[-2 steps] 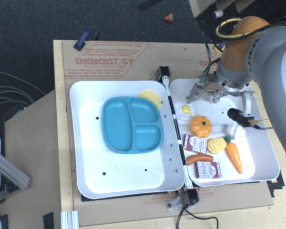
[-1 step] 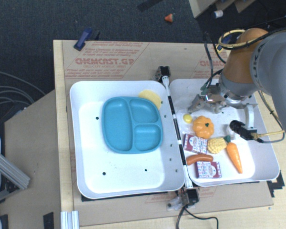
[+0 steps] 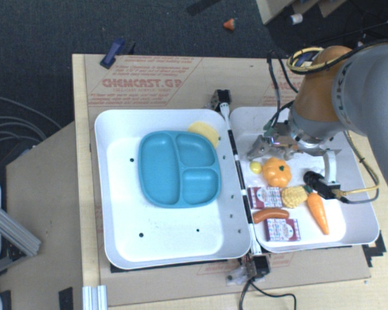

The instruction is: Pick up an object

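Note:
My gripper hangs low over the far left part of the right bin, just above and left of an orange pumpkin toy. A small yellow piece lies directly below the gripper. Nothing is visibly held. Toward the front of that bin lie a corn cob, a carrot, a red sausage and two red-and-white packets.
The left bin holds a blue divided plate, with a pale yellow object at the plate's far right corner. The grey arm with its orange band reaches in over the right bin's far edge.

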Controlling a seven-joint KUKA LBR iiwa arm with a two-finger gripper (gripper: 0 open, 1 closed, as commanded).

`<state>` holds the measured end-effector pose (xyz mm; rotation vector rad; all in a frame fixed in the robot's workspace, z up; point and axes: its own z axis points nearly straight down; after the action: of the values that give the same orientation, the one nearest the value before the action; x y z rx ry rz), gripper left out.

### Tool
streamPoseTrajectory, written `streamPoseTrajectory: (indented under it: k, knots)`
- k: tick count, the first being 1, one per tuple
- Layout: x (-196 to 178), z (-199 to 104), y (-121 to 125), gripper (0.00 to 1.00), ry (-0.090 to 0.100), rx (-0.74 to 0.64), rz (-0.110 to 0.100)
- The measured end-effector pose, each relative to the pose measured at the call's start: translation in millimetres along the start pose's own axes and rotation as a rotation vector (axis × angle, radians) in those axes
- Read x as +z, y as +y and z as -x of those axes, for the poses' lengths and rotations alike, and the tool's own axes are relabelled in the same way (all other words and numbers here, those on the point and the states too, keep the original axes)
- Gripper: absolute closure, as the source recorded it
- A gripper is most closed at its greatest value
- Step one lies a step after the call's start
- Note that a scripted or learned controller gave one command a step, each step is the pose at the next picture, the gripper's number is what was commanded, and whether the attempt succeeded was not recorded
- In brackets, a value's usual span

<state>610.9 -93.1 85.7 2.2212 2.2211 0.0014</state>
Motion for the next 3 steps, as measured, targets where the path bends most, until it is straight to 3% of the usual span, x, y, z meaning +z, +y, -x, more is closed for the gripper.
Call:
streamPoseTrajectory:
  k: [1,2,3]
  knots:
    - [1,4,36,0.00,-0.001,-0.001,0.000]
    - [1,4,13,0.00,0.000,0.000,-0.004]
    - [1,0,7,0.00,0.001,0.001,-0.005]
